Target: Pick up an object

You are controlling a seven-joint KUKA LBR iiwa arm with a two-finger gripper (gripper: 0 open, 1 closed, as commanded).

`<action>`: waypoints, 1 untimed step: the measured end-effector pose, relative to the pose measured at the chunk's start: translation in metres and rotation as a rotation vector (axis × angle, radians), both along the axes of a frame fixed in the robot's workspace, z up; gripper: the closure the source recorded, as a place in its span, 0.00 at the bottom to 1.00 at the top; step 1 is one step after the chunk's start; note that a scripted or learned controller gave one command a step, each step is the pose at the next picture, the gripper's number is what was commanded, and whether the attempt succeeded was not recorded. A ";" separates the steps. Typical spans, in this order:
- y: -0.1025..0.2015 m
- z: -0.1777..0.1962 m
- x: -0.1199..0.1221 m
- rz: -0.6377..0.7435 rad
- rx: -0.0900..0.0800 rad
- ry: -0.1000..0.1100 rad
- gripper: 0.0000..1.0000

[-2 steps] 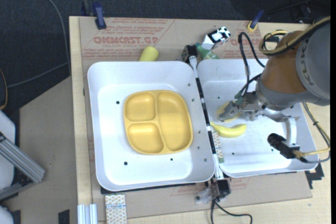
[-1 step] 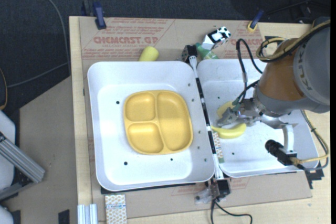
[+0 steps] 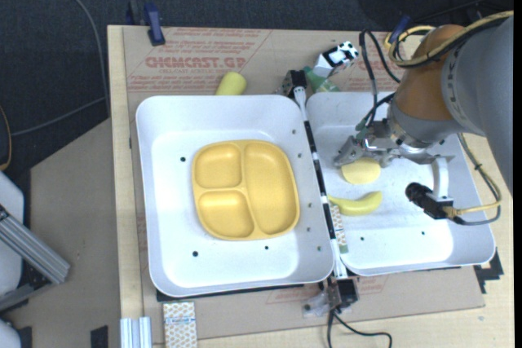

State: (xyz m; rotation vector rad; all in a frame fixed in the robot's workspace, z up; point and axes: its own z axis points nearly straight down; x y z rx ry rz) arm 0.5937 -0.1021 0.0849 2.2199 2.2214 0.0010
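In the right bin [image 3: 457, 244] a pale yellow rounded object [image 3: 361, 173] lies near the left wall. A small yellow banana [image 3: 357, 204] lies just in front of it. My gripper [image 3: 366, 154] hangs low over the rounded object's far edge. Its fingers stand spread to either side and open, with nothing held between them. The grey arm with its orange band [image 3: 424, 90] reaches in from the right. A yellow divided plate [image 3: 245, 189] rests in the middle of the left bin [image 3: 163, 143].
On the cardboard behind the bins lie a yellow piece [image 3: 231, 83], a blue clamp [image 3: 152, 24] and a black-and-white item [image 3: 338, 56]. The wall between the two bins [image 3: 314, 163] runs just left of my gripper. Cables loop along the right bin's right side.
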 end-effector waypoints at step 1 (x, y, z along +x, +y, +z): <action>0.000 0.010 0.000 0.001 -0.001 -0.002 1.00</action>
